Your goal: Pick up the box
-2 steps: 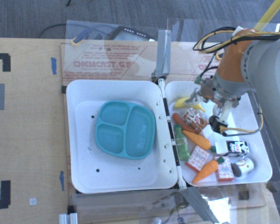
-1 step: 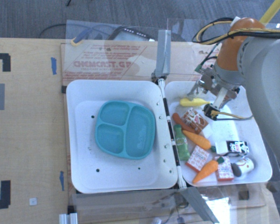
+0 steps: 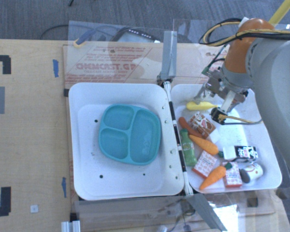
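Camera view shows two white bins side by side: the left bin [image 3: 82, 129] holds a teal divided plate [image 3: 130, 134], and the right bin [image 3: 273, 170] holds the clutter. The arm [image 3: 261, 47] reaches in from the right and its gripper [image 3: 217, 103] hangs over the far part of the right bin, near a yellow banana [image 3: 199, 105]. No object shows between the fingers, so the gripper holds nothing; how far apart the fingers stand cannot be told from this angle. The task is judged to be at its approach stage: the box is not yet grasped and not yet lifted, so the whole pick remains. Several small boxes lie in the right bin. The nearest candidate is a brown patterned box [image 3: 202, 123], lying flat just below and slightly left of the gripper, beside a sausage [image 3: 185, 124]. A red-and-white box [image 3: 205, 163] lies farther toward the near edge, between two carrots [image 3: 203, 144] and [image 3: 213, 177]. Another red box [image 3: 232, 177] sits at the near edge, and a black-and-white carton [image 3: 244, 152] lies to its far side. A green tube [image 3: 187, 149] lies along the bin's left wall.
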Controlling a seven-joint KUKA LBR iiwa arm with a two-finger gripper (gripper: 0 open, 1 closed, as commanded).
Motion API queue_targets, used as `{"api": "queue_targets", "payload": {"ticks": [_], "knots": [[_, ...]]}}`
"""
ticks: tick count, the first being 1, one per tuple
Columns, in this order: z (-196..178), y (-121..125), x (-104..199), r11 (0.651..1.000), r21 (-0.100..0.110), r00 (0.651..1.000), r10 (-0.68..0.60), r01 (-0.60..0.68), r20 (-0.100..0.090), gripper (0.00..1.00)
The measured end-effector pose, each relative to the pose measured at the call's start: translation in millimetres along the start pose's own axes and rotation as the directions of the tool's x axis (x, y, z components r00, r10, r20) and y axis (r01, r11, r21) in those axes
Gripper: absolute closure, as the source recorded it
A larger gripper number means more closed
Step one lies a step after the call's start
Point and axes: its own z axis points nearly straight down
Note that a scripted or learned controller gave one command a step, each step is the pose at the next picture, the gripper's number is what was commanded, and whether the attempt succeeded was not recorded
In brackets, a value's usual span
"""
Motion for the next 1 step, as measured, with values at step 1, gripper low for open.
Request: {"api": "queue_targets", "payload": {"ticks": [1], "knots": [[0.0,0.0,0.0,1.000,0.000,1.000,0.000,0.000,0.000,0.00]]}}
